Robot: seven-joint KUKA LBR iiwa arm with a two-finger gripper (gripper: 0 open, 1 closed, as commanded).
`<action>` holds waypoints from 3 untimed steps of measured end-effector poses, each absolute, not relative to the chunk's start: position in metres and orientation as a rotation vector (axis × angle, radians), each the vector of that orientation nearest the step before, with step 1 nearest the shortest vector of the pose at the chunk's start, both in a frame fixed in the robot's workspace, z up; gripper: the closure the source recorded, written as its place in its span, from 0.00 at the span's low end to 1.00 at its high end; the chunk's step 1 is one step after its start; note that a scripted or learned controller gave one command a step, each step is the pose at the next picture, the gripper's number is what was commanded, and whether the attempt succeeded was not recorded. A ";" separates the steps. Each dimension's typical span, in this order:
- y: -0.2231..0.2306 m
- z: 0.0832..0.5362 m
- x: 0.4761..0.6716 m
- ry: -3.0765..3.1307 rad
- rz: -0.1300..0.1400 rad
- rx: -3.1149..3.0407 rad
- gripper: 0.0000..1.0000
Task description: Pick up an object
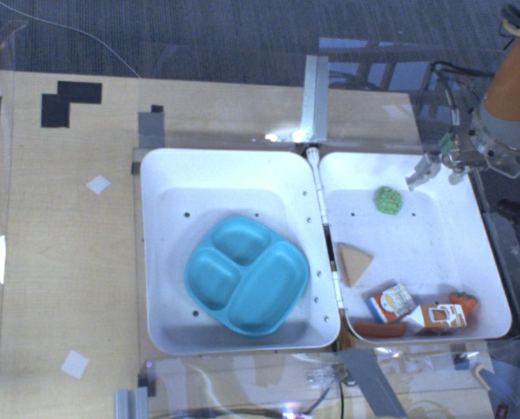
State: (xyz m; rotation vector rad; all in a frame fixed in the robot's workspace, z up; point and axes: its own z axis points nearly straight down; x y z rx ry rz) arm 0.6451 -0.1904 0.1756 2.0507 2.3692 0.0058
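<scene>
The right bin (469,234) holds a green knobbly ball (387,201) near its back. A tan wedge (354,263) lies by the divider. Along the front are a small orange and white carton (391,302), a red sausage (380,328), an orange box (441,317) and a small red fruit (462,302). My gripper (436,170) hangs over the back right of this bin, to the right of the green ball and apart from it. Its fingers (419,175) stand open with nothing between them.
A blue divided plate (247,273) lies in the left bin (168,199). A metal post (315,103) rises behind the divider between the bins. The arm's orange band (513,85) is at the right edge.
</scene>
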 end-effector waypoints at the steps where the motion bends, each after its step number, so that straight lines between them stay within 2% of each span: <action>1: -0.156 0.087 0.637 2.340 0.006 2.085 0.00; 2: -0.155 0.101 0.640 2.343 0.009 2.073 1.00; 3: -0.101 0.187 0.636 2.251 0.007 2.184 1.00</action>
